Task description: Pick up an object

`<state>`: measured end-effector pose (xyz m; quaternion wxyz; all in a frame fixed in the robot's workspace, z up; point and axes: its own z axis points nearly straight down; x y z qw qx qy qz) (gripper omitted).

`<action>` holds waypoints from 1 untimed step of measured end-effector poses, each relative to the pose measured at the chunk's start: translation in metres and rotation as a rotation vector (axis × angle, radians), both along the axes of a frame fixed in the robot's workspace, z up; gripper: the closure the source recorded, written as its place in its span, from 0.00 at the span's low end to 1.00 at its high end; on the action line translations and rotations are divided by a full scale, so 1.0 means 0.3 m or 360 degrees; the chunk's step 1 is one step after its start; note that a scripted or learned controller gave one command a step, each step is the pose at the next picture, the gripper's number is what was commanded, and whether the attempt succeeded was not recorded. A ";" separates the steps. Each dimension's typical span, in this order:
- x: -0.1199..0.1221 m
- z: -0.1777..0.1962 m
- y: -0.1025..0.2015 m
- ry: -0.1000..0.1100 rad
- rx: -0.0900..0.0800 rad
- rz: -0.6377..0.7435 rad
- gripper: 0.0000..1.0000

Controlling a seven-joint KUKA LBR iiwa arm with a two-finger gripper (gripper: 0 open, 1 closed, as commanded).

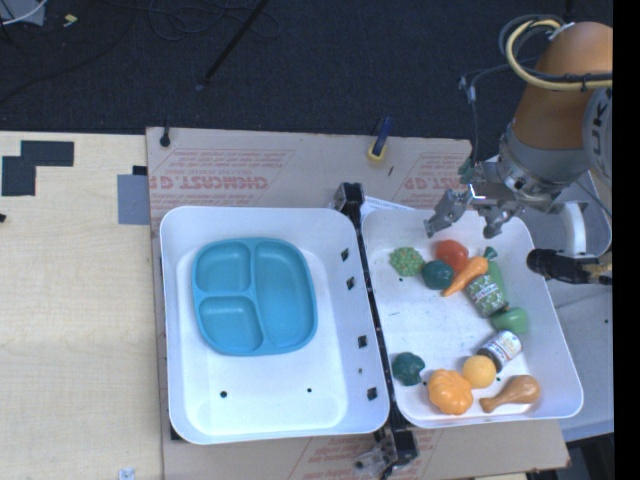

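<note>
Two bins sit below me. My pincer [466,215] hangs open and holds nothing, over the far edge of the right bin [560,368]. Just under it lie a tomato [450,252], a carrot [466,275] and a broccoli [405,261]. Nearer the front are an orange [450,392] and a bottle [497,349]. The left bin [180,368] holds a blue tray [254,296].
</note>
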<state>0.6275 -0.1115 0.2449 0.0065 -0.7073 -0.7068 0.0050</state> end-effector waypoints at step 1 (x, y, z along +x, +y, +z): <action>0.007 0.028 0.000 -0.0021 -0.0002 0.0003 0.00</action>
